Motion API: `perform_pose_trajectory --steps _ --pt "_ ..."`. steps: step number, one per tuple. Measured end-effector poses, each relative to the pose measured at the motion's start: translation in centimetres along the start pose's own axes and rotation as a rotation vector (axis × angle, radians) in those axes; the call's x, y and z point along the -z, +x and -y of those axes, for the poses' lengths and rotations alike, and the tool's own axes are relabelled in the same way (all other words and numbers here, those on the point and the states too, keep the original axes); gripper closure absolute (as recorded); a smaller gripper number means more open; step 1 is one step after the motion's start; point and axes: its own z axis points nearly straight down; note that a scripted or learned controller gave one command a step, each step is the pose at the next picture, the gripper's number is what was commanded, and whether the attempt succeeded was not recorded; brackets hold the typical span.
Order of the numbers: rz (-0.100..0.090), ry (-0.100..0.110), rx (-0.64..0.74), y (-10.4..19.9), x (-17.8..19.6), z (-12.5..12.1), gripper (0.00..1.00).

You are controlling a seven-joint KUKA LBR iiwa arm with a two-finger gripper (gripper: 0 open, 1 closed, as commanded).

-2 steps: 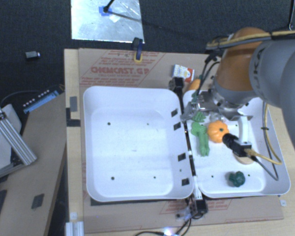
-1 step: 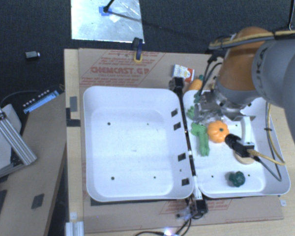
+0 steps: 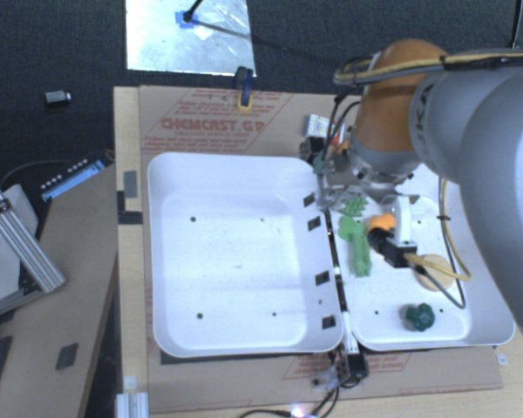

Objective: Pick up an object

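Observation:
My gripper (image 3: 335, 192) hangs over the upper left corner of the right bin (image 3: 479, 325), close to the divider between the two bins. Just below it lies a long light-green toy (image 3: 359, 249), stretched down the bin's left side, its leafy top end (image 3: 354, 205) right beside the gripper. A small orange object (image 3: 382, 222) sits to the right of that top end. A dark green lump (image 3: 420, 317) rests near the bin's front right. Nothing can be made out between the fingers.
The left bin (image 3: 170, 320) stands beside the right one, sharing a middle rim with black clips (image 3: 324, 279). A pale tan disc (image 3: 438, 268) lies in the right bin. The arm's large grey and orange body covers the bin's far right.

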Motion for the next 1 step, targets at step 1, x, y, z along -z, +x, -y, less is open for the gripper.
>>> perform_pose_trajectory --steps 1 --pt "-0.001 -0.001 0.000 -0.17 1.12 -0.01 1.00"
